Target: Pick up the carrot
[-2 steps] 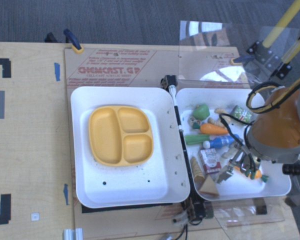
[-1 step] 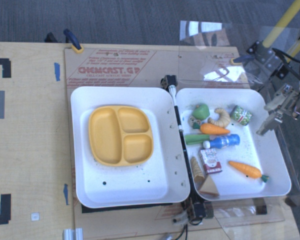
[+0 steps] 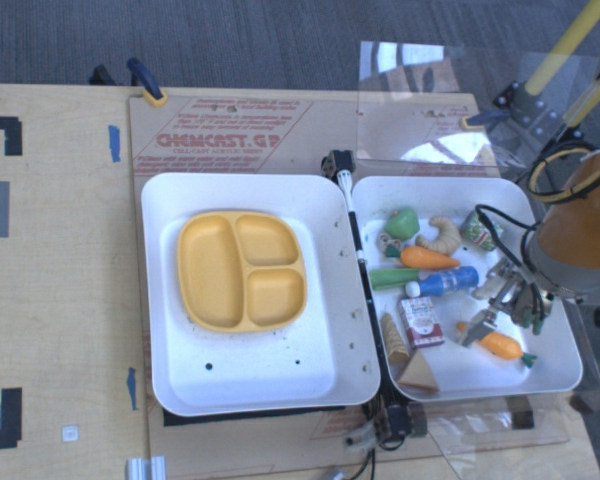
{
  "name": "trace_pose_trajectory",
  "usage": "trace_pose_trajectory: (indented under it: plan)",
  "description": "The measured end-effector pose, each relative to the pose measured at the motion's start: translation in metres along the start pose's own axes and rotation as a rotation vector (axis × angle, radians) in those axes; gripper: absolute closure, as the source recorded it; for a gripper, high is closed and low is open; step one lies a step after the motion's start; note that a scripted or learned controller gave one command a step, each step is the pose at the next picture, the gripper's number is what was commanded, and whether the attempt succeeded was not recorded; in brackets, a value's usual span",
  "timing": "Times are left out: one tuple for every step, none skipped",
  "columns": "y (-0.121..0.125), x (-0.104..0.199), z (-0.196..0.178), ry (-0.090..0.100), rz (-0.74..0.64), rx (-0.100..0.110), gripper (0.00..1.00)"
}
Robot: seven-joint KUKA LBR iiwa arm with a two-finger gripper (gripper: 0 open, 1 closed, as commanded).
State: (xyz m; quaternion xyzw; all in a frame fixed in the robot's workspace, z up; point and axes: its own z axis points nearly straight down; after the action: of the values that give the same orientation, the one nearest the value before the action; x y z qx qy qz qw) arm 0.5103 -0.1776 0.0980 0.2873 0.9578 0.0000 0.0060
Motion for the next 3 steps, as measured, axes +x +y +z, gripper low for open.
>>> trace_pose_trajectory:
  plan:
    - [0.001,0.0,-0.008,-0.002,-0.002,0.0,1.0]
    - [0.001,0.0,-0.008,0.0,-0.002,0.0,0.0]
    - [0.002,-0.002,-0.019,-0.009,-0.004,-0.002,1.0]
